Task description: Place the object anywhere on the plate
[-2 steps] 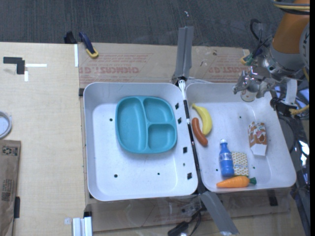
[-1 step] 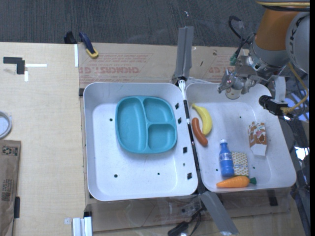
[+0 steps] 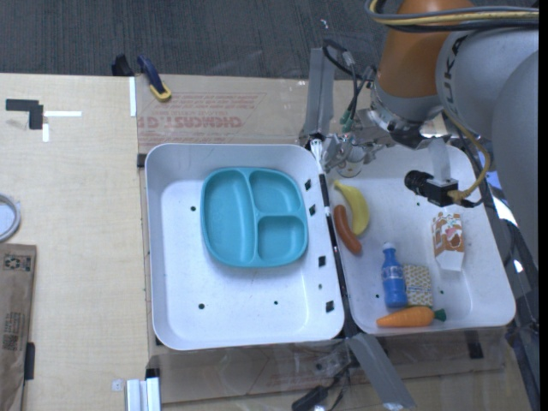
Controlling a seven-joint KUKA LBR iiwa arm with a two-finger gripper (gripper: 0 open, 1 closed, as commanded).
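Note:
A teal plate [image 3: 254, 217] with three compartments lies in the left bin [image 3: 171, 255], with nothing on it. In the right bin [image 3: 479, 302] are a yellow banana [image 3: 357, 205], a reddish sausage [image 3: 347, 229], a blue bottle [image 3: 393, 276], an orange carrot [image 3: 407, 318] and a small white carton [image 3: 448, 240]. My gripper [image 3: 342, 157] hangs at the right bin's far left corner, just beyond the banana's upper end and close to the wall between the bins. I see no object in it.
A patterned pad [image 3: 419, 283] lies beside the bottle. The arm's grey body and orange band [image 3: 419, 32] loom over the right bin's far side. A black part [image 3: 431, 185] of the wrist sticks out over that bin. Cardboard [image 3: 214, 110] lies behind the bins.

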